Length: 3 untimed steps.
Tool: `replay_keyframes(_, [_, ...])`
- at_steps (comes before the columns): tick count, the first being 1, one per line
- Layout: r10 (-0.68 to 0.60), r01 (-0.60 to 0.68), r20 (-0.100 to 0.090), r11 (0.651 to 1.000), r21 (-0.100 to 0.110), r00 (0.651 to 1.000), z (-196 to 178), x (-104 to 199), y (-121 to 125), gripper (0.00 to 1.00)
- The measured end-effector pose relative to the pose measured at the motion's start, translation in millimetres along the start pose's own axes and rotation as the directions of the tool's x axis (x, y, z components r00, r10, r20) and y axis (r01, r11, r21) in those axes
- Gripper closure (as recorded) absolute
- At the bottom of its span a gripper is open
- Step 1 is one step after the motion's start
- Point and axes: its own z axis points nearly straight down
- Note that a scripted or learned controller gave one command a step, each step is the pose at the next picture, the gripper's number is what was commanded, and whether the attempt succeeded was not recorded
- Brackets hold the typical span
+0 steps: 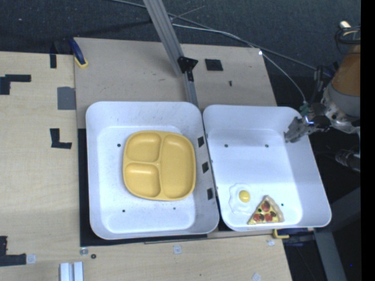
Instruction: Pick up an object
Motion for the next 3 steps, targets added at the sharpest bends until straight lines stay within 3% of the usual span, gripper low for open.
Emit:
replay_keyframes(1, [0.0,0.0,-0.001,1.0,0.001,1.0,-24.1,0.5,0.8,1.0])
replay_keyframes(3, [-0.005,0.005,-0.002,1.0,0.005,1.0,-29.8,115.0,-6.9,1.0])
